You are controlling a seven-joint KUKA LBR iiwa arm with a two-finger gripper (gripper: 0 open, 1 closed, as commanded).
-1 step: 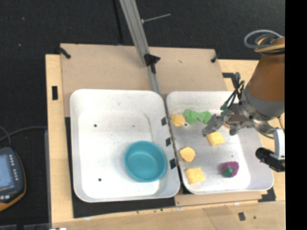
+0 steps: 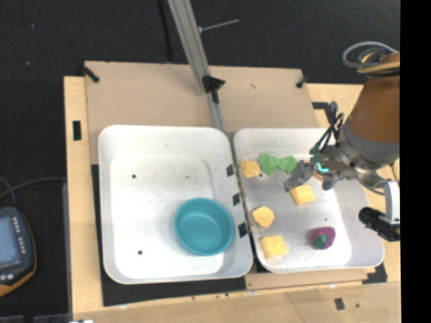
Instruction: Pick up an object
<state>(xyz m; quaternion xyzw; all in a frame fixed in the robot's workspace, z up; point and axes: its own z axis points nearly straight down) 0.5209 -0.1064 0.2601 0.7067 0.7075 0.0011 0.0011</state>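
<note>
2 shallow white bins are shown side by side on a tabletop (image 2: 77, 180). The left bin (image 2: 135, 153) contains a teal bowl (image 2: 203, 225) near its lower right corner. The right bin (image 2: 350, 247) contains 4 yellow pieces, a green object (image 2: 276, 163) and a purple-and-green object (image 2: 323, 237). The yellow pieces are seen at the upper left (image 2: 250, 169), at centre left (image 2: 262, 216), at the lower left (image 2: 273, 246) and near the centre (image 2: 303, 194). The arm (image 2: 377, 116) is seen entering from the right, with the tool (image 2: 301, 176) placed just above the central yellow piece and beside the green object. Whether the tool is wide, narrow or holding anything cannot be told. A grey metal pole (image 2: 192, 46) is seen above the bins.
</note>
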